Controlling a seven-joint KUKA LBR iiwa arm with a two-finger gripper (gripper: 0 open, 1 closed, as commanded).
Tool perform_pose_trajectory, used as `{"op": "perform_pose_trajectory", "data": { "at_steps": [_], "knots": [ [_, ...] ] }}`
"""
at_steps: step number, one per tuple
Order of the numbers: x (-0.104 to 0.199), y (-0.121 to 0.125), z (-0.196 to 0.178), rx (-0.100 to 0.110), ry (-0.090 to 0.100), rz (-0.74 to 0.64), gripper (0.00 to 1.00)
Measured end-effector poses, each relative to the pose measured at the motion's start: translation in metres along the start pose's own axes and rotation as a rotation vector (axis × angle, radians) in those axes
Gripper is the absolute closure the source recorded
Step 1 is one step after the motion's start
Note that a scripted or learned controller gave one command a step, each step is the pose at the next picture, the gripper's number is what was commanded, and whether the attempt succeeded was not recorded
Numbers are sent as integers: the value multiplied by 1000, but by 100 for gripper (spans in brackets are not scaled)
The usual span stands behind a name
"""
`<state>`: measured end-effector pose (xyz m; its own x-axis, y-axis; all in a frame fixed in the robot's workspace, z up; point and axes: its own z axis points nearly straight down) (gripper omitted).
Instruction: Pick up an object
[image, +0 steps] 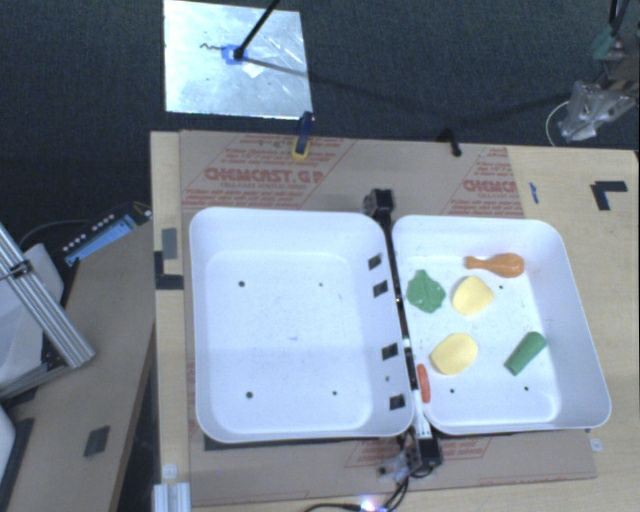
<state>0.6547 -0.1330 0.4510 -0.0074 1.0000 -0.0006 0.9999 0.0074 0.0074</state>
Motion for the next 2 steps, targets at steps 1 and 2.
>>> {"op": "perform_pose_trajectory", "data": {
  "at_steps": [1,2],
  "knots": [
    [21,-17,-15,3,1,1,100],
    [41,-58,-15,6,1,1,100]
  ]
}}
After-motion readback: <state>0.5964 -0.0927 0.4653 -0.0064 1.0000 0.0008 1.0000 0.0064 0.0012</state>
